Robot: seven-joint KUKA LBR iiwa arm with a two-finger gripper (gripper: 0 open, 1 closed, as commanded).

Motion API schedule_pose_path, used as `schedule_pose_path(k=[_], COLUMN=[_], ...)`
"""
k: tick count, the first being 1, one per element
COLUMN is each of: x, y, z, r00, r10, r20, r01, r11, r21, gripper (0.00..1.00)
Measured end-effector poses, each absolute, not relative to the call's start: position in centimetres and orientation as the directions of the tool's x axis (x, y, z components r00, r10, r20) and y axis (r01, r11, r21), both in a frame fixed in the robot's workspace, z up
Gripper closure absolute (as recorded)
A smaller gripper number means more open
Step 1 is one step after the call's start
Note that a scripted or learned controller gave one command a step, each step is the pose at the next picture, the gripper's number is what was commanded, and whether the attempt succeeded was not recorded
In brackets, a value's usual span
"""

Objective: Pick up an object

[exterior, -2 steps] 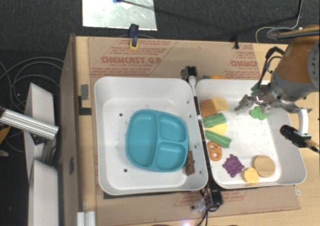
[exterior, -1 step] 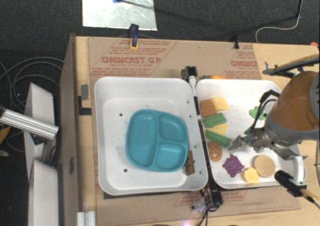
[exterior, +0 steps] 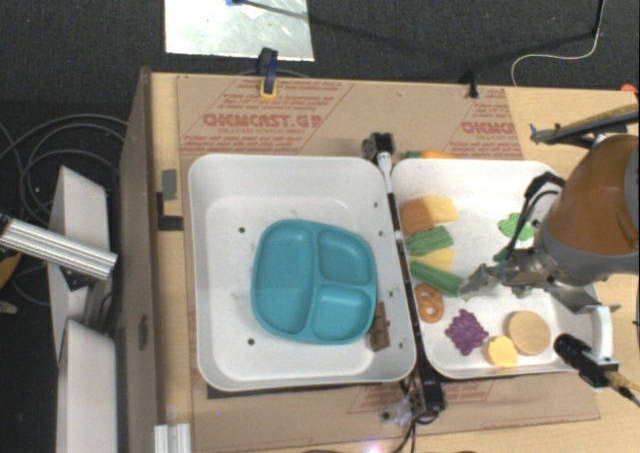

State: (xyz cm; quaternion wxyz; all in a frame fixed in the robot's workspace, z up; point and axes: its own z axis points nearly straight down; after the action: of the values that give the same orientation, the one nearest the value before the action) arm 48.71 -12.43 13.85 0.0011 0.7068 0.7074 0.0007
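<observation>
Camera view shows the gripper (exterior: 487, 279), whose closure I cannot tell, low in the right bin (exterior: 478, 173) beside a green toy vegetable (exterior: 436, 277); centre it squarely over that piece before lifting.

Toy foods (exterior: 447, 263) scattered flat in right bin (exterior: 470, 173).

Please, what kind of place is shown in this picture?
Probably a robotics lab test bench, not a kitchen. A robot arm reaches over two white bins; one holds a teal divided plate, the other toy food like purple grapes. Loose cables lie nearby.
</observation>
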Motion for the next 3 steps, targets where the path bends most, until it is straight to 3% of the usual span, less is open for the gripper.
schedule_pose_path(k=[1, 2, 3], x=[48.6, 51.3, 50.4], y=[-9.3, -12.7, -8.4], z=[11.1, 13.9, 8.5], r00=[-0.006, -0.001, -0.003], r10=[1.000, 1.000, 1.000], r20=[0.002, -0.002, -0.003], r01=[1.000, 1.000, 1.000], r11=[0.006, 0.001, 0.003], r21=[-0.003, 0.005, 0.008], gripper=[0.00, 0.00, 0.00])
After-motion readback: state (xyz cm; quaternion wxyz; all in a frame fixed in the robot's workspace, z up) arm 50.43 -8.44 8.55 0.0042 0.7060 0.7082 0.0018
